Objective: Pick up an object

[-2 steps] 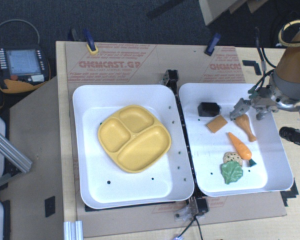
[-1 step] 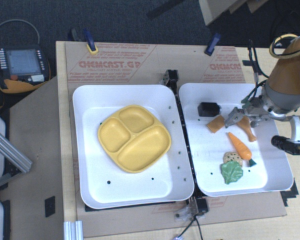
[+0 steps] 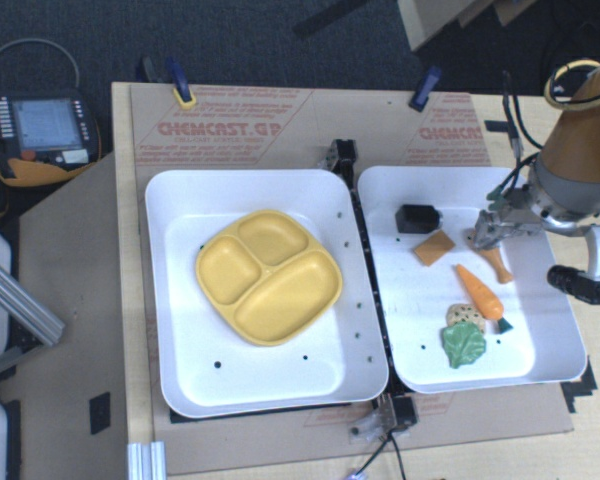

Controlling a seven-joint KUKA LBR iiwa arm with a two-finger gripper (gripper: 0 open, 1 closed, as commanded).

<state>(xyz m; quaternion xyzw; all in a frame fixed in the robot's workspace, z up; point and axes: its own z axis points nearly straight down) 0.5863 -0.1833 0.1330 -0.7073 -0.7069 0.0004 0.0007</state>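
Note:
The right bin (image 3: 540,363) holds several toy foods. A black block (image 3: 417,217) lies near its far left, with a tan wedge (image 3: 433,249) just below it. An orange carrot (image 3: 479,292) lies slanted in the middle, above a speckled cookie (image 3: 465,316) and a green leafy piece (image 3: 464,345). A small orange-brown piece (image 3: 496,265) lies right of the wedge. My gripper (image 3: 486,233) is low over the bin's far right part, just above that orange-brown piece; nothing is visibly held.
The left bin (image 3: 180,368) holds a yellow divided plate (image 3: 269,276). A black clamp (image 3: 341,154) sits at the far end of the seam between the bins. The grey arm (image 3: 572,158) comes in from the right over the right bin's far corner.

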